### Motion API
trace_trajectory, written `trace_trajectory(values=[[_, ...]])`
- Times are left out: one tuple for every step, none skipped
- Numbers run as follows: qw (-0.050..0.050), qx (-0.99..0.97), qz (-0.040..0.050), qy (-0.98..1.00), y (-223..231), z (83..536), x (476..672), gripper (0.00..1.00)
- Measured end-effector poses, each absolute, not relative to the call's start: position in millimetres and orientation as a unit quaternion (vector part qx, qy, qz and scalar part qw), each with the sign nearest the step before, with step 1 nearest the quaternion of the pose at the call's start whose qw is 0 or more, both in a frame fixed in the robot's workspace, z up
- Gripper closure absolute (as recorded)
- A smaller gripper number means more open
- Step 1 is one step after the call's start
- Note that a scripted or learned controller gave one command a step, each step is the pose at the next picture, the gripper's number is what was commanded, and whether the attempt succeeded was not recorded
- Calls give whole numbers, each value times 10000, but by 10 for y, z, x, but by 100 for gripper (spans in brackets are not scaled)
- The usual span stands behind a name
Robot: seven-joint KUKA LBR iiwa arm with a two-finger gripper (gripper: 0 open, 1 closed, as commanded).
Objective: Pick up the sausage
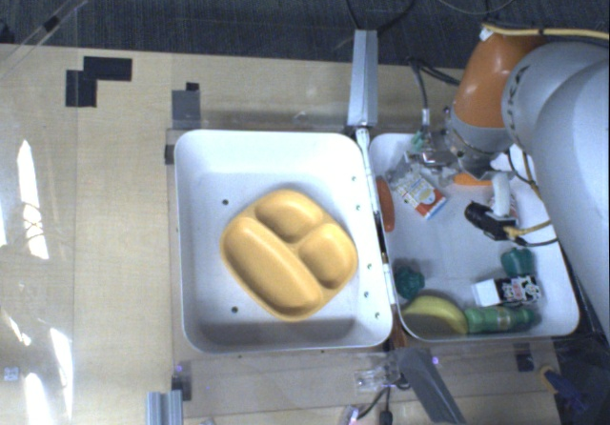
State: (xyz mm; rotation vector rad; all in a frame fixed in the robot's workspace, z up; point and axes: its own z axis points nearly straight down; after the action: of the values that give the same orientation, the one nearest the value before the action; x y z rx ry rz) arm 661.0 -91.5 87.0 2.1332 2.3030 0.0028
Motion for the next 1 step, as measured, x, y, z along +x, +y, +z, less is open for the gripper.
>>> trace_trajectory(values=[[17, 7642, 19, 6450, -833, 861, 6615, 0]])
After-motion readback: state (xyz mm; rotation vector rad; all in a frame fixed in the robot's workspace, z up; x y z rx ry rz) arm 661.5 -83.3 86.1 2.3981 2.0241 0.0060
